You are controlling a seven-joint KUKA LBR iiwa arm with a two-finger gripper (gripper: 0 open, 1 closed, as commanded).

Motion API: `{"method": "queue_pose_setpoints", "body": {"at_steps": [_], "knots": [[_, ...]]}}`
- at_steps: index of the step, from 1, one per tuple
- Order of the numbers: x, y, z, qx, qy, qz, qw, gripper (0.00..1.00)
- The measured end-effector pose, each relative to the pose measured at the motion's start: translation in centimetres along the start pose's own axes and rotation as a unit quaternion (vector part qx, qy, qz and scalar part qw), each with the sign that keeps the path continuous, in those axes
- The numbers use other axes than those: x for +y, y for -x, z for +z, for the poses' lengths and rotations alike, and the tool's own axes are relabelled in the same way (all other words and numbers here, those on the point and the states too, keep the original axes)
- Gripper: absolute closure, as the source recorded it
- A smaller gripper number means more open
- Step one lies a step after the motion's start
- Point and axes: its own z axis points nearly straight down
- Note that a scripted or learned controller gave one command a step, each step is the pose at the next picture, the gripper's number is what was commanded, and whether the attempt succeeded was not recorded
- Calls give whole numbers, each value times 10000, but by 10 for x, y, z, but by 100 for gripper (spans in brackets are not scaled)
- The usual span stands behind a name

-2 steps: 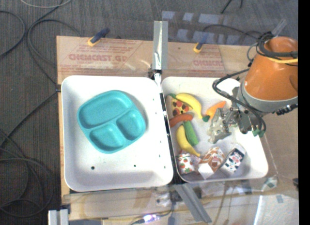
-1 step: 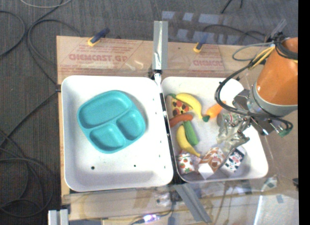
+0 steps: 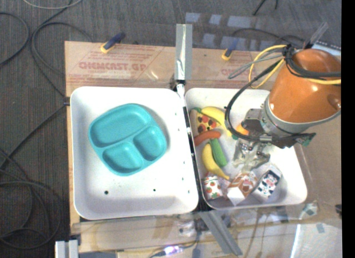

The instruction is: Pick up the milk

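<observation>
- Counter point(image 3: 83, 62) is carrying two shallow white bins side by side, a left bin point(image 3: 83, 196) and a right bin point(image 3: 297, 187), and brown cardboard is showing behind them.
- Arm point(image 3: 305, 93) is reaching in from the right, one arm, grey with a fat orange band, and it is hanging over the right bin.
- One teal divided plate point(image 3: 128, 138) is lying in the left bin, with three compartments in it.
- Toy food is crowding the right bin's left side: two bananas point(image 3: 213, 162), one red sausage point(image 3: 206, 136), one green piece point(image 3: 218, 152), one pizza slice point(image 3: 204, 121).
- Three small cartons are sitting along the right bin's near wall: a spotted carton point(image 3: 211, 187), a brown and white carton point(image 3: 239, 187), and the milk point(image 3: 268, 183), which I am taking to be the black-and-white patterned one nearest the right.
- Pincer point(image 3: 250, 154) is hovering just above the cartons, just left of the milk and apart from it; whether it is spread or pressed together I cannot tell from here.
- The step in hand is looking like the approach. I am guessing the next move needs a small shift toward the milk carton, then a straight drop around it without catching the brown carton beside it.
</observation>
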Motion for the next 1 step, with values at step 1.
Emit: {"method": "queue_pose_setpoints", "body": {"at_steps": [1], "knots": [[46, 26, -43, -6, 5, -2006, 9797, 100]]}}
